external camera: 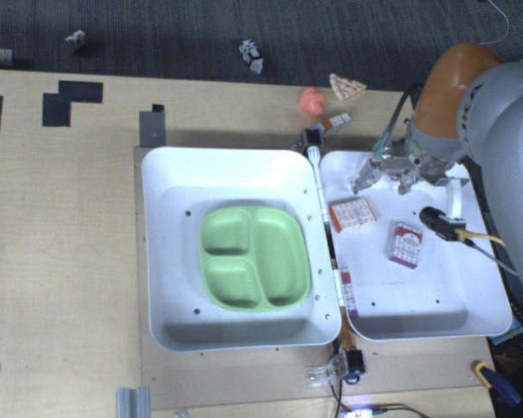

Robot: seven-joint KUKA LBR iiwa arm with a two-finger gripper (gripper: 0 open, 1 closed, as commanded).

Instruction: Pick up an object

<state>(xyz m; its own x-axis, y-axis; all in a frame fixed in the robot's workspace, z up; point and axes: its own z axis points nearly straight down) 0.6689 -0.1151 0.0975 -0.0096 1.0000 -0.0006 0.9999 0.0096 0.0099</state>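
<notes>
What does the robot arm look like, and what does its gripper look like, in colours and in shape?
The arm is bulky and rounded, light grey, with an orange band above the wrist. The gripper is a small piece of grey metal with thin fingers, much narrower than the arm. A dark cable runs along the wrist. No markings can be read on it.

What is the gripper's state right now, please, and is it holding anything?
Gripper: above the far end of the right bin; open or shut cannot be told, and nothing is visibly held.
</notes>
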